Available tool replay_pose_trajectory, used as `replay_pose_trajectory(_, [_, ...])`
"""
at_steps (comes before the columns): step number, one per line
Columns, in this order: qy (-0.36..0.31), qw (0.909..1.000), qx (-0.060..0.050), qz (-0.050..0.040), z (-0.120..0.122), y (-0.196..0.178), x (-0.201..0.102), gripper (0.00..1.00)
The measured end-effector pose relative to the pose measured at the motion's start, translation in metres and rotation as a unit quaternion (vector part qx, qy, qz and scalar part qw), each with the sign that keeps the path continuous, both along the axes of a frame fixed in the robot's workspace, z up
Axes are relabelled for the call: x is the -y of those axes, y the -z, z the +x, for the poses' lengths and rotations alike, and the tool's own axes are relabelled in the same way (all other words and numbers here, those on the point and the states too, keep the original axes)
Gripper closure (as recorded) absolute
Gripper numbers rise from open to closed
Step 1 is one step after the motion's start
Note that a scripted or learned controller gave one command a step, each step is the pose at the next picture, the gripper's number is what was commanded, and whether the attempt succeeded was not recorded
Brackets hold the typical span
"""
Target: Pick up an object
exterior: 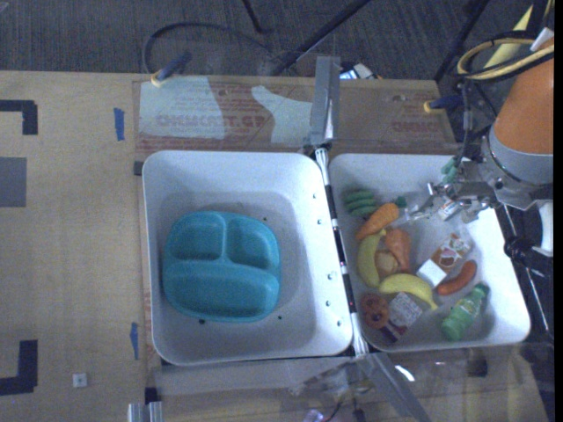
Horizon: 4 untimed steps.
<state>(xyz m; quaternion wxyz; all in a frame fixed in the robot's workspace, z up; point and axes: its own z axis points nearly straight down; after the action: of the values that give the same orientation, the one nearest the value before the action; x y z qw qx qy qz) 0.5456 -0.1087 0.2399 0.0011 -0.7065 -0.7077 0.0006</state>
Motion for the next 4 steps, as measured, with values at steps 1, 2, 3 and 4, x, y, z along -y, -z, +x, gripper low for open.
replay_pose_trajectory(1, [0.014, 0.9999, 0.002, -0.0006, -0.012, -0.041, -0.02, 0.0])
replay_pose_trajectory(2, [-0.026, 0.9997, 0.0, -0.0001, -0.025, 0.101, -0.007, 0.0])
replay_pose_trajectory(3, [0.026, 0.9996, 0.003, -0.0005, 0.046, 0.153, 0.004, 0.0])
replay_pose_trajectory(4, [0.028, 0.9996, 0.007, -0.0011, 0.047, 0.142, 0.004, 1.0])
